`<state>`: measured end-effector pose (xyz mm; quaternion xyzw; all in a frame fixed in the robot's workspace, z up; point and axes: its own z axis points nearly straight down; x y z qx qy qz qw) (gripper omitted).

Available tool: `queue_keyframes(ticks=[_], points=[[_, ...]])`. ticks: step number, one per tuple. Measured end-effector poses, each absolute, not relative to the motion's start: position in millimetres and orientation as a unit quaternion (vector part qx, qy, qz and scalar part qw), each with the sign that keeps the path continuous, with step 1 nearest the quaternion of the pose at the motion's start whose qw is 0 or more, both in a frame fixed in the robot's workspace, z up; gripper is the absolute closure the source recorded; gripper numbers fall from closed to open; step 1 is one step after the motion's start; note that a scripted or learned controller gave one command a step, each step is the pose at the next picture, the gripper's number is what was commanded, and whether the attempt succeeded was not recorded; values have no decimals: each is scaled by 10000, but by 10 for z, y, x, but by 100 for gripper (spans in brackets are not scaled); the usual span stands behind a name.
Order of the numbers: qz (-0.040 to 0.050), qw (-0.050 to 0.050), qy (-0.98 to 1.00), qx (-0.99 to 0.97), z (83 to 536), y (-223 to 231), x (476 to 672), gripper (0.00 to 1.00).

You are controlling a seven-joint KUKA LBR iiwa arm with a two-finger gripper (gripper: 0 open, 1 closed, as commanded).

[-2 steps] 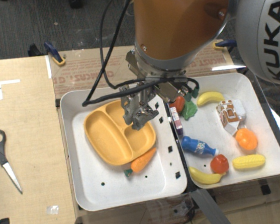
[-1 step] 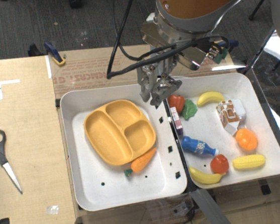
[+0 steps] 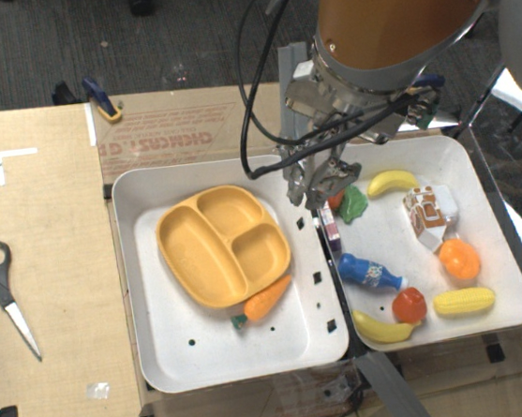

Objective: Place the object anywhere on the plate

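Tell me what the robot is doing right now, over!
Tool hovering over the divider between bins, grip unclear. Yellow plate bare. Carrot lies against the plate's edge, off it. Nothing blocking the plate.

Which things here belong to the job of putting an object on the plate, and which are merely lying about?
Job: plate; gripper; the toys to choose from, such as carrot, blue bottle, corn.
Lying about: scissors, blue clamp.

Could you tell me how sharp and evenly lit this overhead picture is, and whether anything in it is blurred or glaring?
Camera view: even, soft light, with faint shadows under the yellow plate and the carrot; the toys in the right bin are fairly sharp; the orange band looms large and soft, out of focus; the gripper is dark and hard to read; no strong glare.
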<state>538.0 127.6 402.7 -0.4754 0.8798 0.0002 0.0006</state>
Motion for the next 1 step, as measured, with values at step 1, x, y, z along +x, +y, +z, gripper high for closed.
queue_keyframes(ticks=[1], points=[[7, 23, 8181, -5750, 4598, 1689, 5228, 100]])
